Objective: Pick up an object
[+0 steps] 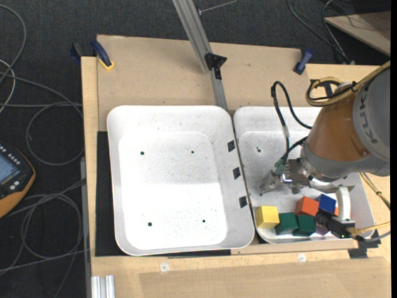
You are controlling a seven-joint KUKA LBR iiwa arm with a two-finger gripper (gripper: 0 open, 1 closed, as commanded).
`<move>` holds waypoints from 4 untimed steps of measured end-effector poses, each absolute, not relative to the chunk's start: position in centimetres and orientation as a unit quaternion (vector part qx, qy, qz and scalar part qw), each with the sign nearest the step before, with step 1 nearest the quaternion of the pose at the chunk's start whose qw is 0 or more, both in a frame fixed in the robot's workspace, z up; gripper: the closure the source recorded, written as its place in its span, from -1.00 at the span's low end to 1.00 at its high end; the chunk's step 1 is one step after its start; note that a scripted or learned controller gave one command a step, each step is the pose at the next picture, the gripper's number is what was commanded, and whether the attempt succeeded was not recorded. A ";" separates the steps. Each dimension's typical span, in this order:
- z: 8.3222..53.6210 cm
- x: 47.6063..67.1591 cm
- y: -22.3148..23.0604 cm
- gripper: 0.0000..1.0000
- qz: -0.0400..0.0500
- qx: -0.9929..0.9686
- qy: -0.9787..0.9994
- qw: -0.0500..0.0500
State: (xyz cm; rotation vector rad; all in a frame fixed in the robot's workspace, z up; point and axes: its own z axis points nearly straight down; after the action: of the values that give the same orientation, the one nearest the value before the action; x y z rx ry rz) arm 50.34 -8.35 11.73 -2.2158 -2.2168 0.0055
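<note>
Right bin [260, 138]: yellow block [268, 215] square-on, no long axis.

Arm [366, 126], right of frame: bulky rounded grey housing with dark lettering partly visible, wide orange band below it. Black cable [282, 113] loops off the wrist; yellow cable coil [324, 89] sits above the band. End effector [277, 177]: small, metallic grey, with a green spot.

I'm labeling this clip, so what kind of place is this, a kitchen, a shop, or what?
Most likely a robotics lab test bench: a robot arm reaches over two white bins, small colored blocks sit in the right one, and loose cables lie on the floor.
</note>
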 end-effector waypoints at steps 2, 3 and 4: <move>11.0 50.4 -8.3 1.00 -0.001 -0.707 -0.707 0.001; 17.3 50.9 -8.6 1.00 -0.002 -0.707 -0.708 -0.003; 23.7 50.9 -8.5 1.00 -0.003 -0.706 -0.708 -0.004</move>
State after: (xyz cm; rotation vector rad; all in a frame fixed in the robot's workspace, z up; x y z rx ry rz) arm 50.90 -8.52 23.75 -2.2242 -2.2289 -0.0086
